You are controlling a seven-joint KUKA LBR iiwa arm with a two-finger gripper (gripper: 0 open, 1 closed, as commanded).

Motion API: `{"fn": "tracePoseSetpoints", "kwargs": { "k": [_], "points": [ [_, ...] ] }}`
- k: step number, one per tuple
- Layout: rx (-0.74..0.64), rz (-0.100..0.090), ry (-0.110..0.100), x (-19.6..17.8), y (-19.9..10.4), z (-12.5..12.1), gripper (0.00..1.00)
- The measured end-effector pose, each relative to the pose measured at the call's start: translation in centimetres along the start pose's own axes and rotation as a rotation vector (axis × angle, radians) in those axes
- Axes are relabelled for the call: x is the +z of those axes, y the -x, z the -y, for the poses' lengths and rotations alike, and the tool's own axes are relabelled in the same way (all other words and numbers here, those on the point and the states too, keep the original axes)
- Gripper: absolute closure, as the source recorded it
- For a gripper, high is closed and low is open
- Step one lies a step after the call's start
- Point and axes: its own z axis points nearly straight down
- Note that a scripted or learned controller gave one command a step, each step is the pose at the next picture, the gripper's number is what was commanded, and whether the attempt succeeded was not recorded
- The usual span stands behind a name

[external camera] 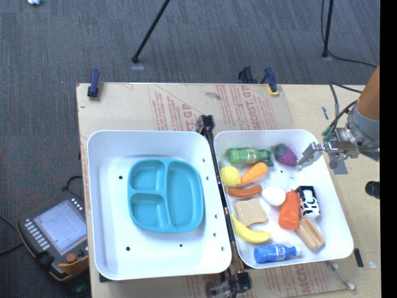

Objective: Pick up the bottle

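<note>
The arm reaches in from the right, and its end effector (324,149) hangs over the top right part of the right bin (345,221). It holds nothing. Its two fingers look spread apart, one by the bin's rim and one further right. So the job looks like it is just starting: the arm is not near the bottle (276,252) yet. The bottle is blue with a white cap. It lies flat at the bottom edge of the right bin, just below the banana (249,231) and near the hot dog (311,234). Its long side runs left to right, tipped up a tiny bit on the right. The cap end points right, toward the hot dog. Next, the arm would need to travel down the bin, past the other toy food, stop over the middle of the bottle, and turn so its fingers close across the short side. The banana sits very close, so a finger could bump it. The left bin (102,166) holds a blue tray (165,195).
</note>
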Motion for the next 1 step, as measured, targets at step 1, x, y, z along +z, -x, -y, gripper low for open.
{"fn": "tracePoseSetpoints", "kwargs": {
  "k": [1],
  "points": [
    [-0.002, -0.001, -0.001, -0.98, -0.02, -0.04, 1.00]
  ]
}}
